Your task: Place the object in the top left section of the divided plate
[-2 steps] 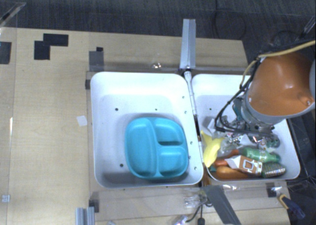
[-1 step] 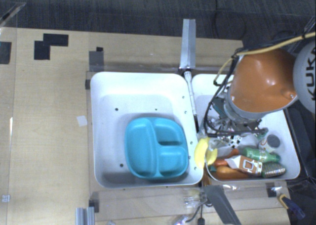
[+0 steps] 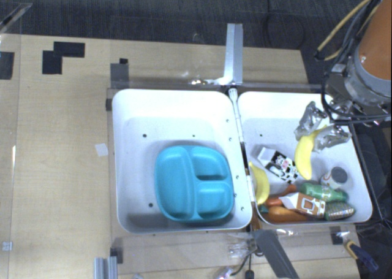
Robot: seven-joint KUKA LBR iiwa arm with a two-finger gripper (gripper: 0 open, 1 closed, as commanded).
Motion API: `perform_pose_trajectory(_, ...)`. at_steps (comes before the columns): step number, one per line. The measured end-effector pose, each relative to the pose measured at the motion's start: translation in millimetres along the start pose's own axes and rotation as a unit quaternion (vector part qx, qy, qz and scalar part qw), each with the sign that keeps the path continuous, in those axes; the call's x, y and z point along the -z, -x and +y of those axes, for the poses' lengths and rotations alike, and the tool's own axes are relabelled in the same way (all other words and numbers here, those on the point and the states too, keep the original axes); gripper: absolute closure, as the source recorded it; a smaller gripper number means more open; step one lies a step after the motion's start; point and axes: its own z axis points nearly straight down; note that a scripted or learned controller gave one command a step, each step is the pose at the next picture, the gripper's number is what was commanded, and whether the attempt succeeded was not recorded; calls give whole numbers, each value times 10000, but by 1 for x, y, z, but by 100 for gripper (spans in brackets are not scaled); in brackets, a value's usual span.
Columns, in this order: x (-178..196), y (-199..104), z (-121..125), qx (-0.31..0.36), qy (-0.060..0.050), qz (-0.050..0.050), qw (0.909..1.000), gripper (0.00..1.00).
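Low in the right bin (image 3: 361, 210), clutter sits under a banana (image 3: 304, 156) pinched by the jaws (image 3: 318, 132), right of the unfilled divided plate (image 3: 195, 181): carry and placing remain.

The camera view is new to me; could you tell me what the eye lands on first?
The bright blue divided plate stands out, alone in the left bin. Next comes the gripper over the right bin, with a yellow banana between its fingers, above a cluttered heap of items along that bin's near side.
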Motion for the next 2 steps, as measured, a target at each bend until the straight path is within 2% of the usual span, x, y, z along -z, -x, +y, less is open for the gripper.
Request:
perform_pose_trajectory(1, 12, 3, -1, -21, -30, -45, 10000, 100)
perform_pose_trajectory(2, 58, 56, -24, 1179, 4, -11, 9930, 100)
